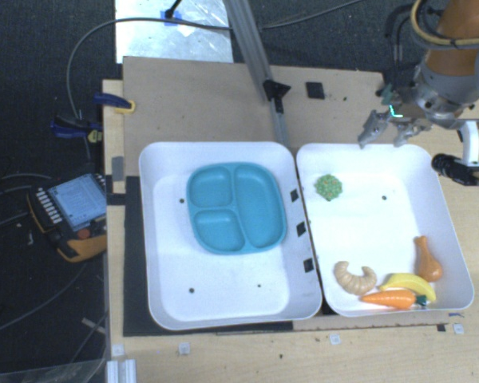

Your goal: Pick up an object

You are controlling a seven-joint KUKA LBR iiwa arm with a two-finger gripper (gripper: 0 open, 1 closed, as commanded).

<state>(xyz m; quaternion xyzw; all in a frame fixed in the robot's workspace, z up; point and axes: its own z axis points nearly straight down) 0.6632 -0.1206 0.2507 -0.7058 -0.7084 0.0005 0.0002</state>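
The likeliest pick is the small green broccoli floret (328, 187), which sits alone on the floor of the right bin (383, 238), toward that bin's far left corner and well apart from everything else in it. It looks like a toy piece: light, fairly stiff, with a knobbly rounded crown that should give the jaws some bite rather than slip; a pinch straight down across its widest part seems the safest hold, and the open floor around it leaves room for both fingers. The other candidates crowd the near right corner of the same bin: a tan croissant (356, 278), a yellow banana (412, 284), an orange carrot (389, 298) touching the banana, and a brown drumstick (427, 260) just beyond them. They look smooth and curved, and so close together that a finger would probably nudge a neighbour. The gripper (387, 132) hangs over the far rim of the right bin, beyond the broccoli, its jaws spread apart and holding nothing. In the left bin (168, 294) lies a blue divided plate (236, 207).
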